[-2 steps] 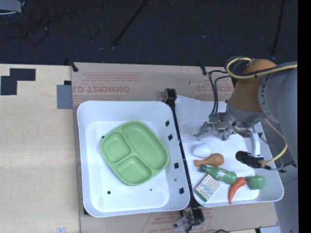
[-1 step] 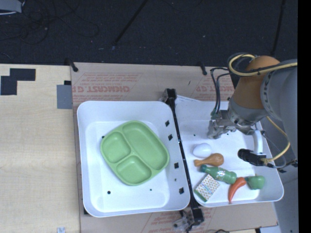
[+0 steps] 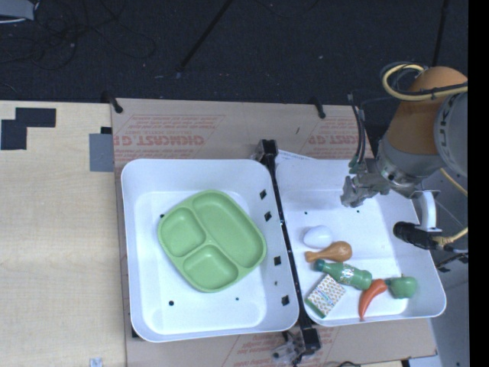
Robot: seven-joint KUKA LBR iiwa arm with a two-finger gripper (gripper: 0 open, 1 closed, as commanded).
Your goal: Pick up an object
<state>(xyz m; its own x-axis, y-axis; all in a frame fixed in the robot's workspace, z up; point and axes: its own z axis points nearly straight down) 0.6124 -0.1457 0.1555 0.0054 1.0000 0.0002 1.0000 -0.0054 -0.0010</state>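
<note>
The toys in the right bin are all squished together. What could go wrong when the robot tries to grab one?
1. The egg, drumstick, bottle, carrot and packet lie close together, so the gripper might knock a neighbour or pinch two at once.
2. The egg looks round and smooth; it could slip out.
3. The carrot lies near the bin's front rim, which may crowd the gripper.

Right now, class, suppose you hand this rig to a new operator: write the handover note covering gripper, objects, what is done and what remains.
Gripper: above the right bin, near its back wall, with nothing seen between its fingers.
Right bin's front half: white egg, drumstick, green bottle, patterned box, orange carrot.
Left bin: green divided plate.
Done: nothing picked up.
Left: descend on one object, grip it, lift.
</note>
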